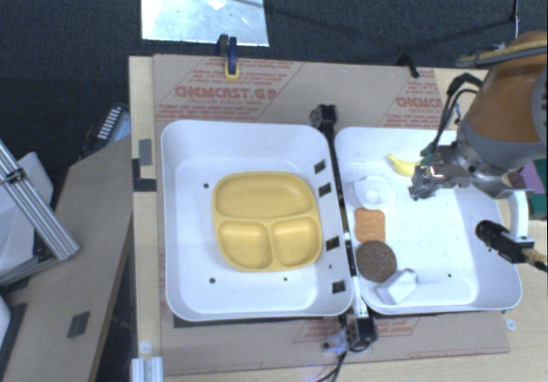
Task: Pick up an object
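Gripper [425,182] low over the right bin [479,290], toward its 12 o'clock end; open or clenched impossible to tell at this size. Just at its 10 o'clock, a yellow banana [399,164] lying on the bin floor, near but apart. At its 9 o'clock, a white round piece [370,193]. Below that, in a line toward 6 o'clock along the bin's left wall: a tan square [370,223], then a brown disc [376,259] touching or nearly touching the square, then a white block [398,286] at the disc's 5 o'clock. Behind the gripper, toward 2 o'clock, the grey and orange arm [514,106] reaching in. Across the divider at 9 o'clock, the left bin [175,200] with a yellow three-part tray [263,220] lying flat at its middle. Both bins side by side on the bench [282,85], a sheet with red lettering under them.
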Motion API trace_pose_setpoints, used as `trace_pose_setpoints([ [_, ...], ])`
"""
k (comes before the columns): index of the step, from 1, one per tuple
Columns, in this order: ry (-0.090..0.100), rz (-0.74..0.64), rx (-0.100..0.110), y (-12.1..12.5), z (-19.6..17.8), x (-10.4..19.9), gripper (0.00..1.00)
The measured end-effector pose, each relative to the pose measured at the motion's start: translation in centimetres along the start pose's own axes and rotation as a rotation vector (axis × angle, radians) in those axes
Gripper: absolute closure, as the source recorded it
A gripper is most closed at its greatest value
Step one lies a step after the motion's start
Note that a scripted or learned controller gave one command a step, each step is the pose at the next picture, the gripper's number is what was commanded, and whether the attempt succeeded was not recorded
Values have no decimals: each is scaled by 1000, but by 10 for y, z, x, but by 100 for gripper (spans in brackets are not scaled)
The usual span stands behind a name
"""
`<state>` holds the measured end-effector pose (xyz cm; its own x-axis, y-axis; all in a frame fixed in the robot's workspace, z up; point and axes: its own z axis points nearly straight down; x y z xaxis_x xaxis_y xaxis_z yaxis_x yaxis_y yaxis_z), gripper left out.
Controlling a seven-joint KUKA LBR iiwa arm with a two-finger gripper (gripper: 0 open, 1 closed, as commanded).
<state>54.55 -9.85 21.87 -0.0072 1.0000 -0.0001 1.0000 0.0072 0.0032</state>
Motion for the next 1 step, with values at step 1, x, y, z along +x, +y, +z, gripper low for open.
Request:
trace_pose_setpoints([
  [1, 0, 0, 0, 9, -11, 48, 100],
])
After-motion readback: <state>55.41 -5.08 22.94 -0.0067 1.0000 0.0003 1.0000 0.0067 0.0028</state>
